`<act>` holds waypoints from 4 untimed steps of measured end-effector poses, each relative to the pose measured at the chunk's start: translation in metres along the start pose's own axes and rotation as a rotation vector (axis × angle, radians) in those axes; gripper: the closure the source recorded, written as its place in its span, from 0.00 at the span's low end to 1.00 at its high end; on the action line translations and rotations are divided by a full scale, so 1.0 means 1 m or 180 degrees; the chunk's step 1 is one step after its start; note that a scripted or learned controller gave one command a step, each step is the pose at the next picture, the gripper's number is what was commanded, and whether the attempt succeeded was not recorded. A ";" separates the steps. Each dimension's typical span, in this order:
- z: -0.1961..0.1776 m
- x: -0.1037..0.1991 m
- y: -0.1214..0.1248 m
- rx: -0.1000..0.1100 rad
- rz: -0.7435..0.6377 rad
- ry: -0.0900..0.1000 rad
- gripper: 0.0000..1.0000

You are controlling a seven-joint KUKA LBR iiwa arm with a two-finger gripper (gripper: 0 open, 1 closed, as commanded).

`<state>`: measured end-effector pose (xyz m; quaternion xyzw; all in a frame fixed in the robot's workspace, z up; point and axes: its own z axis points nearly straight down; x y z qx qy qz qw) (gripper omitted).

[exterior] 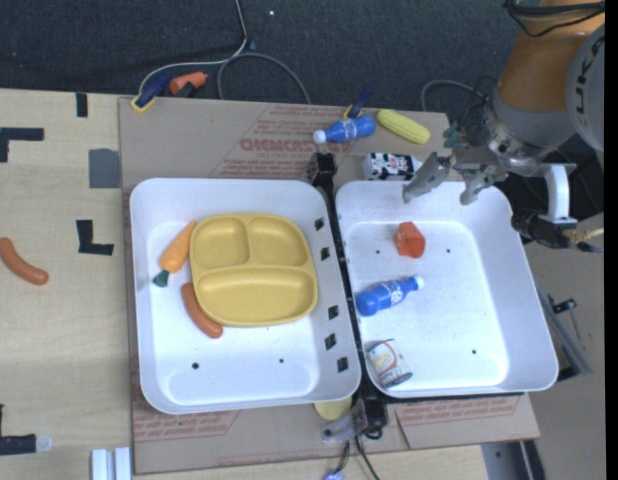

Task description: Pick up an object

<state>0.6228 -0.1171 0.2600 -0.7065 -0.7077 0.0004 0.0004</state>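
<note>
Nearest in the right bin [529, 363] we list a small packet [390, 362] by the front-left corner. Beyond it lies a blue bottle [386, 295] on its side, cap toward the right. Farther back sits an orange block [410, 239], apart from the bottle.

In the left bin [239, 393] we record a yellow divided plate [254, 270], a sausage [201, 311] touching its front-left edge, and a carrot [175, 249] beside its left rim.

On the surface [49, 368] to the far left lies another sausage [21, 261]. Behind the bins we note a second blue bottle [345, 130], a yellow corn cob [402, 125] and a black-and-white carton [389, 165].

The end effector [451, 185] hangs over the back rim of the right bin, fingers spread wide, with nothing between them.

We judge the step to be the approach, with no object yet taken. The orange block is nearest; the next move calls for coming forward over it, descending with the fingers astride, then closing.
</note>
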 end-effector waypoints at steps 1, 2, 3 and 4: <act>0.108 -0.034 0.012 0.0008 0.0007 -0.0005 0.00; 0.177 -0.034 0.018 -0.0004 -0.0003 -0.0006 0.00; 0.163 -0.034 0.020 -0.0019 -0.0002 -0.0009 1.00; 0.070 0.045 0.032 -0.0021 -0.0020 0.0005 1.00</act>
